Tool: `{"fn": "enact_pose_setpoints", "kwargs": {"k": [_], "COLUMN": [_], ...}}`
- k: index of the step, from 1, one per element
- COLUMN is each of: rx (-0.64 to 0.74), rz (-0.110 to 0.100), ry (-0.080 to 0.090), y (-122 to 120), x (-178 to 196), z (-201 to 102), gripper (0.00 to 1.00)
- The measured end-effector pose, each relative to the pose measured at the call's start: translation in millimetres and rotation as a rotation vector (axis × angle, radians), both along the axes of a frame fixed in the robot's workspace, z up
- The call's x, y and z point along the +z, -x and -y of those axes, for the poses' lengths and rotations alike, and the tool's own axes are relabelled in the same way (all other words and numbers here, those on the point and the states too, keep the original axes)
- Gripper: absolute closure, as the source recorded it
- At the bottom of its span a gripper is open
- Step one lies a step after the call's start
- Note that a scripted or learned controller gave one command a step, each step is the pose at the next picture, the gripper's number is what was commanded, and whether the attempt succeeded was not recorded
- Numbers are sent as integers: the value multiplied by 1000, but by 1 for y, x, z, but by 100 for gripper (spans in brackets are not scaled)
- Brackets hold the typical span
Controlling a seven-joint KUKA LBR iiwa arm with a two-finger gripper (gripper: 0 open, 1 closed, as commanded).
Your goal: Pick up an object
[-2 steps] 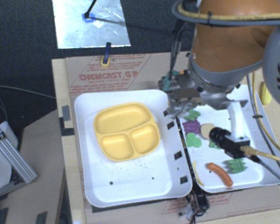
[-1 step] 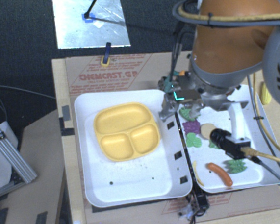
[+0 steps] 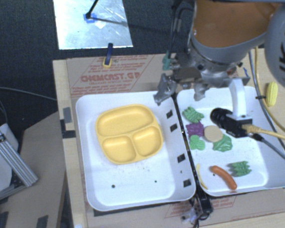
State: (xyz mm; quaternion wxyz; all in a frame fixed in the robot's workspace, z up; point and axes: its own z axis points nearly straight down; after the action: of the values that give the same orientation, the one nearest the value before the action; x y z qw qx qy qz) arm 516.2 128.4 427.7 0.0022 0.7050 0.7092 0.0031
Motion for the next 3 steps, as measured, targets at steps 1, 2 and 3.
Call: {"fn": "enact_pose_setpoints", "kwargs": {"k": [1, 2, 3], "rx": [0, 2, 1], "rz": [-8, -1, -15], "ry": [1, -2, 4], "y": [31, 29, 31], "x": [-23, 24, -77], "z": [-1, -41, -64], "gripper": [0, 0, 0]}}
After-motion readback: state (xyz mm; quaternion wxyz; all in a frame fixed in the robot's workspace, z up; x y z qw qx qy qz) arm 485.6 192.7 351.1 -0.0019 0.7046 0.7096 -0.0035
